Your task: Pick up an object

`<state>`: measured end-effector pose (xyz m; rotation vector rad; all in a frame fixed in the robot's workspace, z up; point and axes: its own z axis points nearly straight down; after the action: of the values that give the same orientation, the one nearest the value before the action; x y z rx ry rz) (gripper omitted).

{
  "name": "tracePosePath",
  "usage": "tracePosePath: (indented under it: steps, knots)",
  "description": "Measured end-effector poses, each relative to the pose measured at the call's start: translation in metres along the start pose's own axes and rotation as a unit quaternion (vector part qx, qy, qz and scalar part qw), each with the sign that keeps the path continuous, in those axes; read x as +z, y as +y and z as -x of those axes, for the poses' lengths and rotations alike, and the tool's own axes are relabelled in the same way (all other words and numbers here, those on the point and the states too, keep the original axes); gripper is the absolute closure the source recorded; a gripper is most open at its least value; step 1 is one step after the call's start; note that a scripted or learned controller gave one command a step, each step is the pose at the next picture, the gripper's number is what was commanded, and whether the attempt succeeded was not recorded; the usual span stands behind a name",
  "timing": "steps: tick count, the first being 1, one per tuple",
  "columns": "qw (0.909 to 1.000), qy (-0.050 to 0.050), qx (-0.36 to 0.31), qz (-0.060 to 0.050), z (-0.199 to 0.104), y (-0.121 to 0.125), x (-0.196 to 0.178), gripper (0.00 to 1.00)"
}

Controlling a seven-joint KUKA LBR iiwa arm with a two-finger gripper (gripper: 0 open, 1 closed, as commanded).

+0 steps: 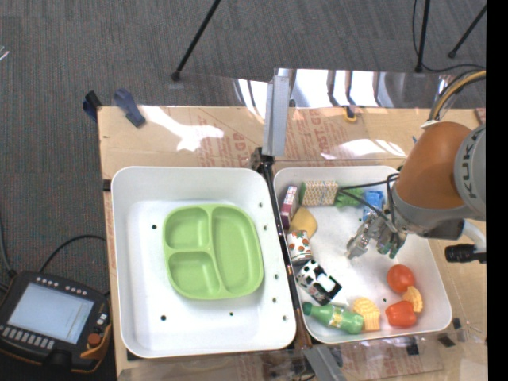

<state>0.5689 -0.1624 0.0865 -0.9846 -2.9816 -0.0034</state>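
I had the gripper [367, 243] over the right bin [439, 280], its grip state unreadable. I judged centring on the tomato [401, 277] before descending wisest.

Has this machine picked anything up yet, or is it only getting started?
Nothing looks picked up yet. The two-finger gripper hangs over a bare patch of the right white bin, with nothing between its fingers. The red tomato-like toy and green toy bottle lie untouched, so the grab is left.

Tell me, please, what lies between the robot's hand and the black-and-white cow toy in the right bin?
In the camera view, only bare white bin floor separates the hand from the black-and-white cow toy; nothing lies on that stretch.
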Motion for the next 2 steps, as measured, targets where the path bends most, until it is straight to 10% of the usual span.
tracePosePath:
  steps: [1, 2]
  knots:
    - [0.9997, -0.001, -0.024, 0.001, 0.0788, 0.0006, -0.0014, 1.00]
    - [0.9997, -0.002, -0.025, 0.000, 0.0789, 0.0009, -0.0018, 0.00]
